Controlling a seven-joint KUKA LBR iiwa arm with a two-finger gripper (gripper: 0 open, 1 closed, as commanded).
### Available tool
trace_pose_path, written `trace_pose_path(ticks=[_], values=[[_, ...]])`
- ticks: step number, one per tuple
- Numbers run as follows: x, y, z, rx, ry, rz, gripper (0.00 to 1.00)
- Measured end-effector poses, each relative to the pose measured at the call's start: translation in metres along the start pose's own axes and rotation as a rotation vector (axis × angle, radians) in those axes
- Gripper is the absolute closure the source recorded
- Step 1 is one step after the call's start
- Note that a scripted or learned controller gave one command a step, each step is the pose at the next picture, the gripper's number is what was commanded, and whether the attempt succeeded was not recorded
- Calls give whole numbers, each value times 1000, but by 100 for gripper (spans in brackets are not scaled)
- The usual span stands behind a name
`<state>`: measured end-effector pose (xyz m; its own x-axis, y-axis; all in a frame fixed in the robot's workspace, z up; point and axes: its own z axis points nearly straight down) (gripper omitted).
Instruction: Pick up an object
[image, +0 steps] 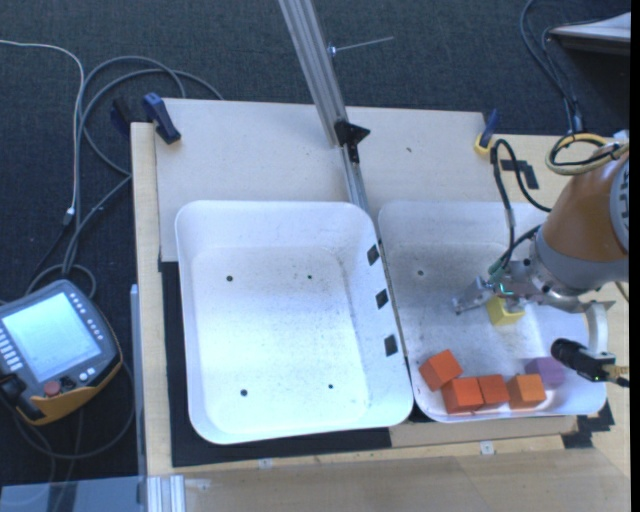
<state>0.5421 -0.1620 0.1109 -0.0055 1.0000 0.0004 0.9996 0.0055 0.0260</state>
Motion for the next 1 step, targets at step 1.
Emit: trace_pose_path(ticks=[1], values=[[-36,93,4,7,-8,1,0]])
